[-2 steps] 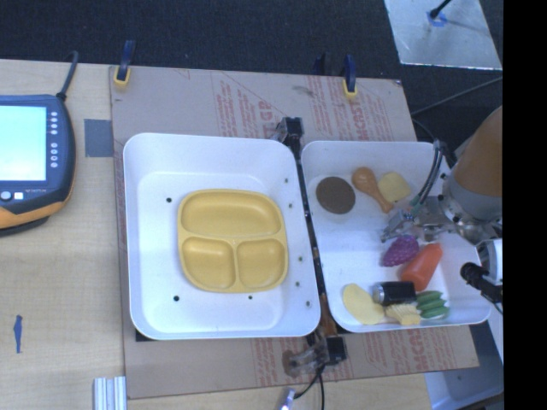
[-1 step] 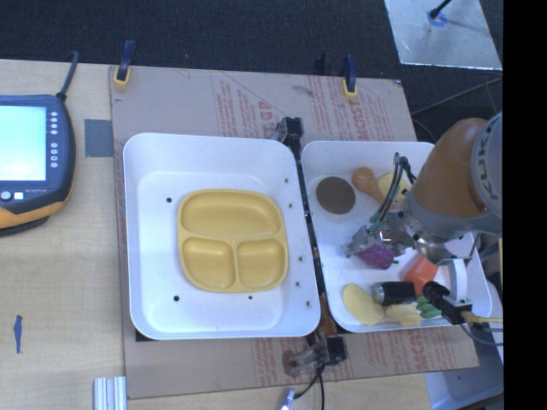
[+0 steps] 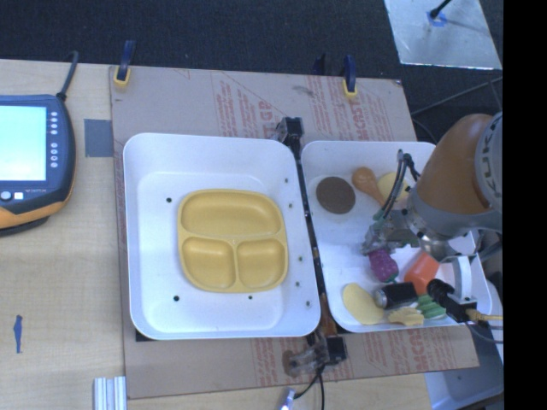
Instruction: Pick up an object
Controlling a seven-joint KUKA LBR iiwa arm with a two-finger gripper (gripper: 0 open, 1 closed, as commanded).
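Note:
The right bin (image 3: pixel 444 154) holds several small toy foods. A brown round disc (image 3: pixel 335 195) lies near its left wall, with a tan piece (image 3: pixel 366 179) and a pale yellow piece (image 3: pixel 391 184) behind it. A purple piece (image 3: pixel 382 266) and an orange-red piece (image 3: pixel 421 272) sit in the middle. At the front lie a yellow flat piece (image 3: pixel 361 305), a black cylinder (image 3: pixel 397 295) and a green piece (image 3: pixel 432 309). My gripper (image 3: pixel 383 236) hangs low over the bin's middle, just above the purple piece, with the arm's orange band (image 3: pixel 457 173) behind it.
The left bin (image 3: pixel 145 229) holds a yellow divided plate (image 3: pixel 232 239). A black divider clamp (image 3: pixel 292 130) sits between the bins. A control tablet (image 3: pixel 26 161) rests on the bench at far left. Blue clamps (image 3: pixel 349 71) pin the cardboard at the back.

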